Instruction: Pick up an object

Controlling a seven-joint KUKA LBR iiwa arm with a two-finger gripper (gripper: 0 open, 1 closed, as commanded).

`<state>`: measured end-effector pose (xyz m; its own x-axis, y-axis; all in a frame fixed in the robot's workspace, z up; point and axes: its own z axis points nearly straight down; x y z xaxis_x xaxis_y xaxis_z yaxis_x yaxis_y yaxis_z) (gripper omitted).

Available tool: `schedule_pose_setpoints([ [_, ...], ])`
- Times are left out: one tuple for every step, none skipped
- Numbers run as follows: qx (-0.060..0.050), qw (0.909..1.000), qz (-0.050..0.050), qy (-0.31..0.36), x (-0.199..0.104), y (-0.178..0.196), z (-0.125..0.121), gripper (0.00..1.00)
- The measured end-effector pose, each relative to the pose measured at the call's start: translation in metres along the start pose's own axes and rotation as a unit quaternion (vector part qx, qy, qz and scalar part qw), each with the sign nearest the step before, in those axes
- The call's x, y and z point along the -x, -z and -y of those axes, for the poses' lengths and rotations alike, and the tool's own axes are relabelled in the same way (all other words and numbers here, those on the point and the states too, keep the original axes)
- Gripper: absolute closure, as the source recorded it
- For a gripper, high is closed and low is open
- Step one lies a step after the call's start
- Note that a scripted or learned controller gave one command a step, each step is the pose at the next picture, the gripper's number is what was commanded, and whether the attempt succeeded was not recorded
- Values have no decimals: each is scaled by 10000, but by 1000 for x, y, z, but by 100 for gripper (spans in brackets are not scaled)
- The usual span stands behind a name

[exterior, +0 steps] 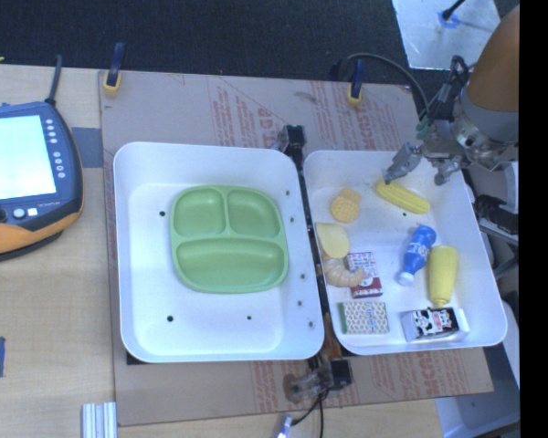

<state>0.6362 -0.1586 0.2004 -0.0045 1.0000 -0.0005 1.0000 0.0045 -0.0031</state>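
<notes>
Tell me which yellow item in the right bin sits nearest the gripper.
The corn cob, right beside the gripper at the bin's top; the yellow bottle lies lower.

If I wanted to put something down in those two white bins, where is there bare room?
Most room is in the left bin: a bare white border all around the green plate. The right bin is crowded with small items; its only open patch lies between the cookie, corn and blue bottle.

End effector [423, 164] spread open above corn cob [403, 196] in right bin [482, 245]
</notes>
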Motion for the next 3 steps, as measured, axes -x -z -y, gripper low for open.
schedule_pose_setpoints([
  [-15,10000,4,-1,28,-100,-19,0],
  [-8,10000,7,-5,17,-109,5,0],
  [-9,10000,10,-7,18,-98,5,100],
])
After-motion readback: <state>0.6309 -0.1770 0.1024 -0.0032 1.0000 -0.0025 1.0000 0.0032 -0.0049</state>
